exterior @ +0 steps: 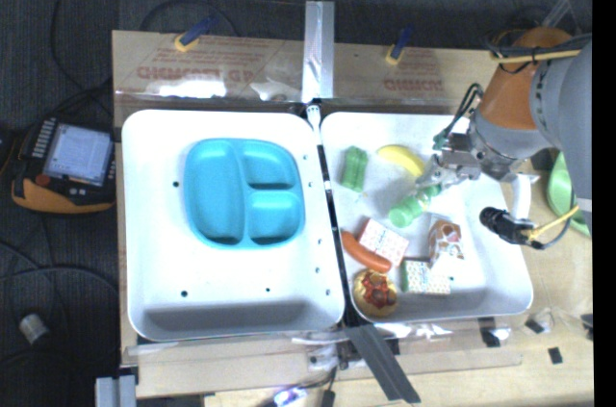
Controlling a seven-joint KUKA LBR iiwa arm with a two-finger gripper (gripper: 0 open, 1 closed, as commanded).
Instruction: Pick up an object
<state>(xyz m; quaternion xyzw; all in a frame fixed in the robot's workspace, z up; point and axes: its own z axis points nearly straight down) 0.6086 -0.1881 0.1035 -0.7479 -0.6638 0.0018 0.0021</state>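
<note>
The right bin (500,285) holds several small items: a green block (354,167), a yellow banana (399,160), a small green bottle-like piece (408,207), a red-and-white box (384,241), a red sausage (363,254), a brown packet (445,241), a green-and-white box (420,277) and a small bowl of red food (375,292). My gripper (441,174) hangs low over the bin's upper middle, just right of the banana and right above the upper end of the green bottle-like piece. Its tip is hidden by its own body.
The left bin (154,299) carries a blue divided plate (244,191). A black rail (327,203) separates the two bins. A green object (560,182) and cables lie on the bench beyond the right bin, under the arm.
</note>
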